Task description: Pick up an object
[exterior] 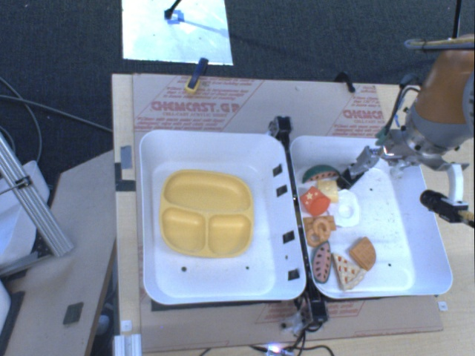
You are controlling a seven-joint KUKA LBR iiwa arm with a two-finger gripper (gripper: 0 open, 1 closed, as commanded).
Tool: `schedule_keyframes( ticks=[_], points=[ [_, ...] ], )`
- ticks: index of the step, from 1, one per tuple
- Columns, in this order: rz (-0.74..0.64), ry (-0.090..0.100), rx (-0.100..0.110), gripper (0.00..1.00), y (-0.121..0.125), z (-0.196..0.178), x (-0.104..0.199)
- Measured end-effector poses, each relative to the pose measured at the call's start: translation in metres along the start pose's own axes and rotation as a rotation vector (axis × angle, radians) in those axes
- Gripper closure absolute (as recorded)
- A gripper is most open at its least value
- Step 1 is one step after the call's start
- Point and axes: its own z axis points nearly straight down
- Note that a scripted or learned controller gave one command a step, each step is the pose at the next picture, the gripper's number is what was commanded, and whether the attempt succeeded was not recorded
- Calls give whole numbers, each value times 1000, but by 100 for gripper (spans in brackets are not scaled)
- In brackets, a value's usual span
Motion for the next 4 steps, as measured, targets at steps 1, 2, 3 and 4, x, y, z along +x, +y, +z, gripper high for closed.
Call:
schedule_keyframes(
  ticks=[1,2,3,4],
  points=[
    [-10,0,-11,0,68,-72,77],
    [7,-1,6,0,42,1,15],
    [0,-1,-17,0,28,83,41],
    [-7,4,-5,0,-21,2,117]
  ],
)
